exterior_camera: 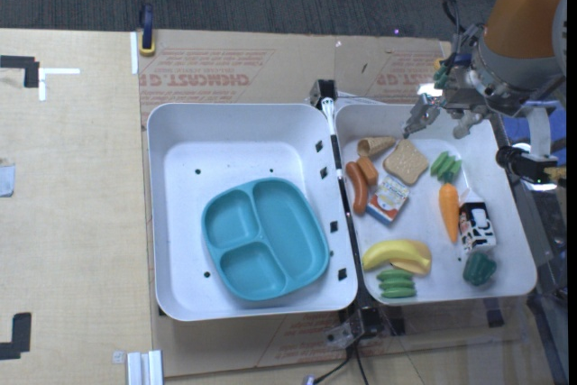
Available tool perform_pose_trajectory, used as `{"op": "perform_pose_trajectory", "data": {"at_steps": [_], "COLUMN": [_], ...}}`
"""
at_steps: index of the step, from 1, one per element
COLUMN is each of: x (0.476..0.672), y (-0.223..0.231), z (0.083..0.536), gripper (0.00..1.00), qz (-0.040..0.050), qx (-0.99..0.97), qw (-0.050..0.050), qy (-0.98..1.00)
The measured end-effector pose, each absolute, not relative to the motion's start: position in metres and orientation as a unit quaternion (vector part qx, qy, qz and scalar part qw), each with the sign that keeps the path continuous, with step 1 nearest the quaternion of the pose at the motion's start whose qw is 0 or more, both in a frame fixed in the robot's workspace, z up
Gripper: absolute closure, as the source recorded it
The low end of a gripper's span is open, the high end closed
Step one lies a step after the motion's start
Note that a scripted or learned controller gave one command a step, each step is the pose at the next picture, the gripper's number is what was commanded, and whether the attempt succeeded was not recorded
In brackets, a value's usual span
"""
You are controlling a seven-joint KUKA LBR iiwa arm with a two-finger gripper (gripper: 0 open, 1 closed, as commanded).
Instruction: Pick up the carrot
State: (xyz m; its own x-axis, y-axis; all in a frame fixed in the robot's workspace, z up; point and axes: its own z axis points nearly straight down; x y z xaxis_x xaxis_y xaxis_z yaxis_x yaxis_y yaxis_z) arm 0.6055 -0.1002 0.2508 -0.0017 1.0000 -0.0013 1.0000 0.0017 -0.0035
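Carrot [448, 210]: lying in right bin [514, 284], beside slice of bread [407, 162].
End effector [439, 114]: above the bread, fingers spread, empty.

arm reaches in from right, hand [442, 114] pointing down-left.

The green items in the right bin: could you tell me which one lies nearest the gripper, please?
The green carrot top, at the carrot's upper end; the pea pods and pepper lie at the bin's near edge, away from the gripper.
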Motion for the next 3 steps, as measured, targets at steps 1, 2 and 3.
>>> {"op": "perform_pose_trajectory", "data": {"at_steps": [1,2,3], "x": [0.588,0.532,0.482], "y": [-0.118,-0.165,-0.199], "z": [0.12,0.098,0.094], "gripper": [0.0,0.0,0.0], "qz": [0.0006,0.0,-0.0027], "qx": [-0.539,-0.577,-0.745], "qw": [0.001,0.0,-0.004], "qy": [-0.842,-0.817,-0.667]}}
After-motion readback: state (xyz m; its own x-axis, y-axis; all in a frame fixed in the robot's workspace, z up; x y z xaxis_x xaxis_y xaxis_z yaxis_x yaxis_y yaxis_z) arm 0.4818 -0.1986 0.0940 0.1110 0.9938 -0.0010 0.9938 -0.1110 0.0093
